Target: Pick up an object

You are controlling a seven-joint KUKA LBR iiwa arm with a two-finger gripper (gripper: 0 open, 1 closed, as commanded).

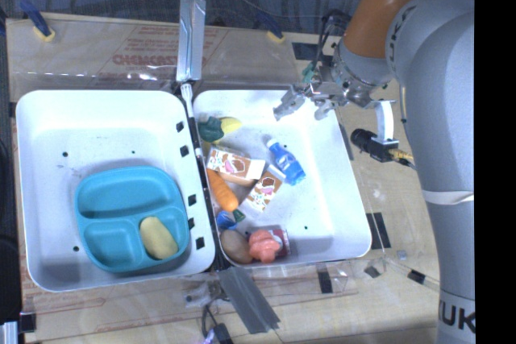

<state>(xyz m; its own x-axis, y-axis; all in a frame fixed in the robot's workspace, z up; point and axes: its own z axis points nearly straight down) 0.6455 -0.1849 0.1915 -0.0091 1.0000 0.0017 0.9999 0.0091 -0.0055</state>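
Above the right bin (pixel 355 221), toward its one o'clock corner, the gripper (pixel 305 106) hangs with its jaws spread wide and nothing between them. Below it, along the bin's nine o'clock wall, toys lie crowded: a blue bottle (pixel 286 162), two small cartons (pixel 246 176), an orange carrot (pixel 223 188), a yellow-and-green corn piece (pixel 219 126) and a pink packet (pixel 263 245). The bottle, lying tilted and nearest the jaws, looks the likeliest pick; it is smooth and rounded, so it may slip or roll aside if the jaws close off-centre. At nine o'clock, the left bin (pixel 48 117) holds a blue tray (pixel 105 197) with a yellow potato (pixel 159 238).
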